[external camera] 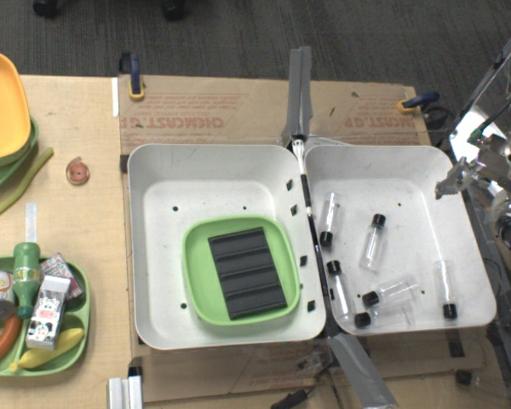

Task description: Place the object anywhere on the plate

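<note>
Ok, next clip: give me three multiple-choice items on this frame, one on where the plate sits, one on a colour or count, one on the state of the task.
1. Where does the green plate sit?
A. In the left bin
B. In the right bin
C. On the wooden bench outside the bins

2. What colour are the caps of the clear vials in the right bin?
A. Red
B. Black
C. Yellow

3. How does the task stand?
A. Every vial lies on the plate
B. One vial lies on the plate
C. The vials lie in the right bin, none on the plate

Answers:
1. A, the plate rests on the left bin's floor, bearing a dark ribbed block.
2. B, each vial ends in a black cap.
3. C, the plate carries the dark block and no vial; the vials lie scattered on the right bin's floor.
</note>
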